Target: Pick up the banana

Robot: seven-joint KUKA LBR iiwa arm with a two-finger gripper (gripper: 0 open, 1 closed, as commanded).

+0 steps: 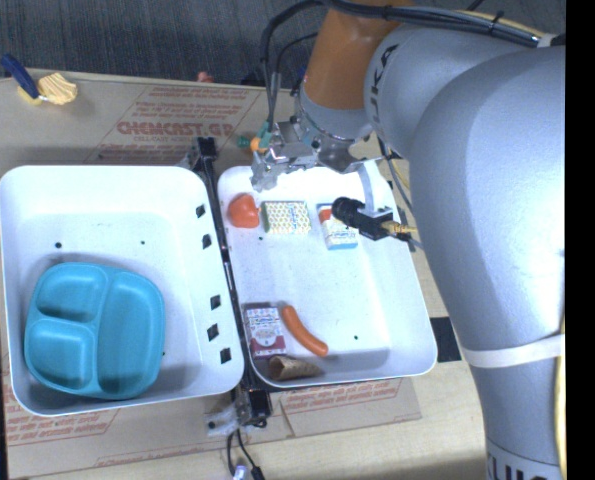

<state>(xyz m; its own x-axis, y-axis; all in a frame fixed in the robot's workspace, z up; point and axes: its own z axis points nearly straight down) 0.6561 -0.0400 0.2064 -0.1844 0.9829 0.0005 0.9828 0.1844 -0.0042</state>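
Two white bins sit side by side. The left bin (107,183) holds a blue divided plate (95,330). The gripper (267,163) hangs over the right bin's (377,308) upper left corner, near an orange-red ball (242,211); whether it is released or clenched cannot be told. A small yellow item (57,90), possibly the banana, lies on cardboard at upper left, outside both bins.
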